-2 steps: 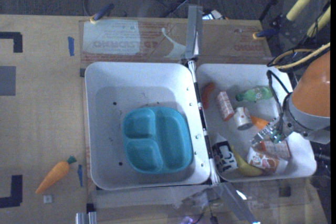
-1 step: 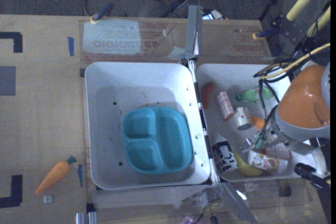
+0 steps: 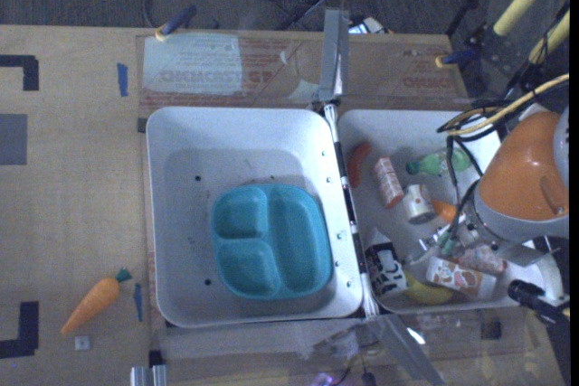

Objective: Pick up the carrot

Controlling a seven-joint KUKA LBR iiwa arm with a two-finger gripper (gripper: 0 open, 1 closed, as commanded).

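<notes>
Carrot (image 3: 91,303) is lying on the surface (image 3: 54,194) outside the left bin (image 3: 163,194), bottom-left corner, untouched. Your arm (image 3: 520,181) is way over the right bin (image 3: 362,140) clutter, and you can't tell the end effector's state from here. Basically everything's left.

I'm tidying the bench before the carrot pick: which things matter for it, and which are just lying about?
For the job:
carrot, on the bench left of both bins
gripper, over the right bin

Lying about:
blue tray
banana
green bottle
</notes>
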